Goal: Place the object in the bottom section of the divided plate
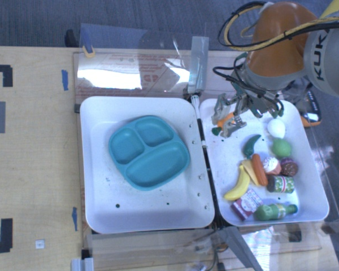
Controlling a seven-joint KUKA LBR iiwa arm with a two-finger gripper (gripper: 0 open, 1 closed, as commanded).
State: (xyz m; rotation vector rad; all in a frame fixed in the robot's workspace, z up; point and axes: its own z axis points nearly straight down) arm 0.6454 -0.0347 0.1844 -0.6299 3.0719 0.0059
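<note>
- Small carrot-like object [227, 119]: orange with a green tip, lying between the fingers of the gripper [230, 120] over the upper left part of the right bin [313, 168]. Whether it is lifted clear of the bin floor cannot be told.
- Gripper: metal fingers closed about the orange object; the grey arm with its orange band [277, 38] reaches in from the upper right, consistent with a pick from the pile side.
- Divided plate [150, 151]: teal, three compartments, resting in the middle of the left bin [96, 191], well apart from the gripper. Its large compartment [156, 164], on the lower side, is judged to be the target section.
- Remaining items in the right bin: a banana [239, 185], a white egg-shaped piece [277, 129], a green round fruit [281, 148], a green bottle [274, 210] and other toy foods, clustered along the right and lower parts.
- Judged stage: object grasped, transfer across the bin divider not yet done.
</note>
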